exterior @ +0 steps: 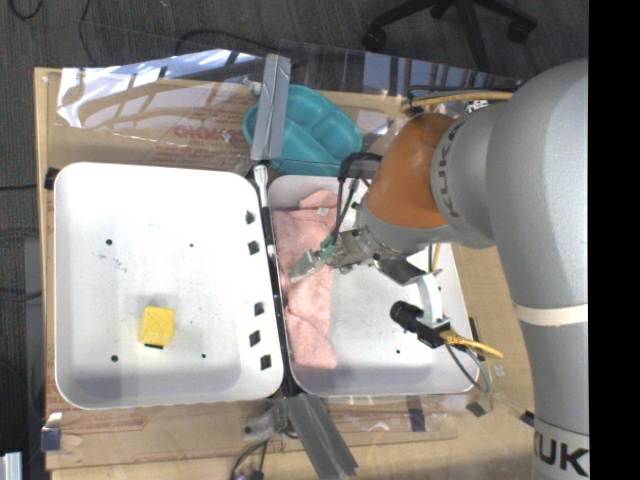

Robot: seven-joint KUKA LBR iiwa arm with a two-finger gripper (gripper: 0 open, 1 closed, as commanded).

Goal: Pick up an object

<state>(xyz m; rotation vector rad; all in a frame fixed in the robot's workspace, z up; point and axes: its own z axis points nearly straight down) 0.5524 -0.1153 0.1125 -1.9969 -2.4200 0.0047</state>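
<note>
Camera view, looking down at a slant on a wooden bench [140,108] that bears two shallow white bins side by side.

The left bin [90,198] holds one small yellow block [157,325], lying near its lower edge, well apart from the arm.

The right bin [370,363] holds a pink cloth [310,308], rumpled and stretched along the bin's left wall from the top corner down toward the bottom. Behind the bins, leaning at the bench's far side, sits a teal plastic container [305,128].

The grey arm [530,218] reaches in from the right, and its orange band [410,183] hangs above the right bin. Below the band, the gripper [325,256] sits low over the upper part of the pink cloth, at or very near its surface. The wrist covers much of the tool, so I cannot tell how the gripper is set, nor whether it has hold of any cloth. A small black fitting [415,320] with a yellow-tipped cable juts from the arm over the bin's bare floor.

As for progress: the cloth lies in the bin, mostly flat, and nothing appears lifted. My judgement is that the pick is at the reach-or-grasp stage; a secure grip and the lift are not yet done.
</note>
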